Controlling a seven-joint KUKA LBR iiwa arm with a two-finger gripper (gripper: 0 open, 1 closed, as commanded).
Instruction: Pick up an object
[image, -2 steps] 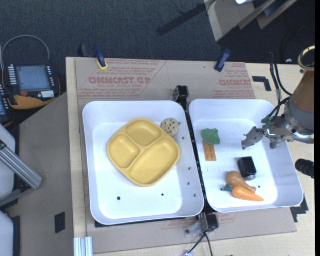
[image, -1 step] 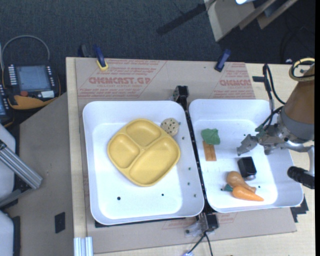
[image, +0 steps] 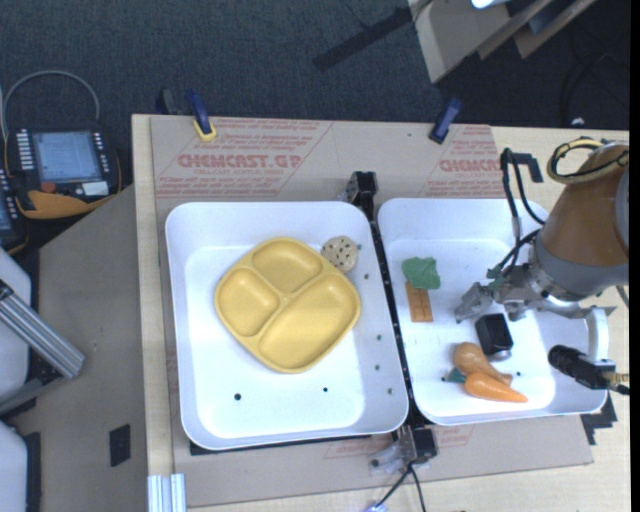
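The gripper hangs low over the right bin, just above the orange toy carrot near that bin's front edge. Finger spread cannot be determined. The carrot is judged light, rigid and smooth; grasp across its thick rounded end, since the tapered tip would slip.

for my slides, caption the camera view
Grey arm's gripper hovers above orange carrot toy in right white bin.
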